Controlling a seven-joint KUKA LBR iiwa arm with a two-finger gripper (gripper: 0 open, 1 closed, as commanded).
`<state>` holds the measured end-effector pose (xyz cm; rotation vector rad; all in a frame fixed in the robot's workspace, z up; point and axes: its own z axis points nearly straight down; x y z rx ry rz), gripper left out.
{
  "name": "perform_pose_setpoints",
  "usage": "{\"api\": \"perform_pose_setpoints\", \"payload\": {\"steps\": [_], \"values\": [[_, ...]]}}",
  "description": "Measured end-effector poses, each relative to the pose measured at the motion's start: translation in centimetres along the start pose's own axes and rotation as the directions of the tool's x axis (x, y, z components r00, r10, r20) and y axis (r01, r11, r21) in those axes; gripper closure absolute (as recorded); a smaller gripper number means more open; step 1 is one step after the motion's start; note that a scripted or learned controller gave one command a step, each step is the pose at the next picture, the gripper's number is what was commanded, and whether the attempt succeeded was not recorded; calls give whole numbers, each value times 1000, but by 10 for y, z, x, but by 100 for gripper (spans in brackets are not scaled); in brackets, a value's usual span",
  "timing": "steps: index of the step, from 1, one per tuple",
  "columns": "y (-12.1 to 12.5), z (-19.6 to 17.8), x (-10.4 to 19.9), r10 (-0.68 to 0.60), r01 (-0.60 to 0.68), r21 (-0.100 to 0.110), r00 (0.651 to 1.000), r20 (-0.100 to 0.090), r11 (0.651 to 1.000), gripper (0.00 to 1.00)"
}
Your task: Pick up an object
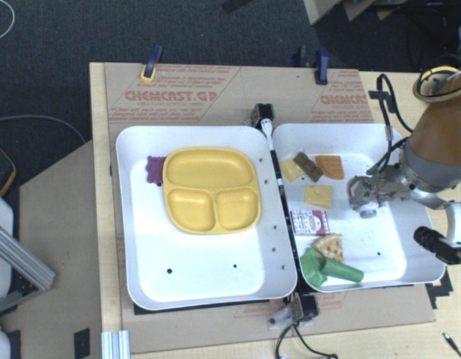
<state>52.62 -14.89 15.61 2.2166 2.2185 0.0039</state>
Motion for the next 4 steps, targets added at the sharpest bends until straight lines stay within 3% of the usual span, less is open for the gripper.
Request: {"api": "perform_pose_setpoints", "payload": {"steps": [1, 2, 4], "values": [[9, -60, 2, -1, 1, -1, 1000, 0, 1000, 100], [10, -69, 2, -1, 1, 2, 1000, -1, 1000, 100], [4, -69, 117, -4, 4, 9, 1000, -4, 1000, 100]]}}
